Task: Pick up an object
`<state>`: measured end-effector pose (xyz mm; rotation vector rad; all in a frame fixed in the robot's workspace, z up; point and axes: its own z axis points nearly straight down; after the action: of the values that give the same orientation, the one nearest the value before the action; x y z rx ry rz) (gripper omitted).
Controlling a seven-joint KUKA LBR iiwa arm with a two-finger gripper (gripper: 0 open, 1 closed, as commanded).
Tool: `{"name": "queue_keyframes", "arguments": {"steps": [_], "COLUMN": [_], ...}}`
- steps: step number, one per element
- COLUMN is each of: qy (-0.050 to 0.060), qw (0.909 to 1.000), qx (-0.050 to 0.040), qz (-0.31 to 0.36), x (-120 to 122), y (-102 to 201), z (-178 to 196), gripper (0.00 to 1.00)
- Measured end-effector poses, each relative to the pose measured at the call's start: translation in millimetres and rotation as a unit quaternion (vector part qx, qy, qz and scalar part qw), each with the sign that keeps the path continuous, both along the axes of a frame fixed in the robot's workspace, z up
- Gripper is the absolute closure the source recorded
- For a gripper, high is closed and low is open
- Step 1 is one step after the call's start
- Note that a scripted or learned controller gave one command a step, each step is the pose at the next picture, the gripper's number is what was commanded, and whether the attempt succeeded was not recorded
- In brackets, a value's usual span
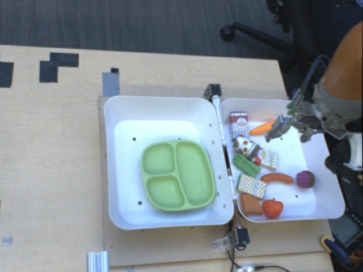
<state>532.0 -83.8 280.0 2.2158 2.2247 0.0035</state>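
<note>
While the end effector (279, 128) hovers over the right bin (332, 169) beside the carrot (261, 128), its opening can't be told. Sausage (277, 178), tomato (273, 208) lie nearer. Left bin (122, 152) holds a green tray (177, 174).

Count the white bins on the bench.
2. The left bin holds a green divided plate. The right bin holds the toy food pile, with the pincer over its upper part by the carrot.
</note>
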Motion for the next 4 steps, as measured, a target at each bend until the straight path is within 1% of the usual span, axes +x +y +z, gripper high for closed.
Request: {"name": "queue_keyframes", "arguments": {"steps": [1,2,3,4], "qy": [0.001,-0.007,-0.008,-0.001], "qw": [1.0,1.0,1.0,1.0], "qx": [-0.0007,-0.0025,-0.0033,-0.0007], "qz": [-0.002,-0.002,-0.001,0.0], "x": [-25.2,-31.2,-30.3,42.0], "y": [-101.8,-64.5,-64.7,-121.2], "z": [-117.7,-182.1,-171.4,-189.1], "gripper": [0.0,0.0,1.0,1.0]}}
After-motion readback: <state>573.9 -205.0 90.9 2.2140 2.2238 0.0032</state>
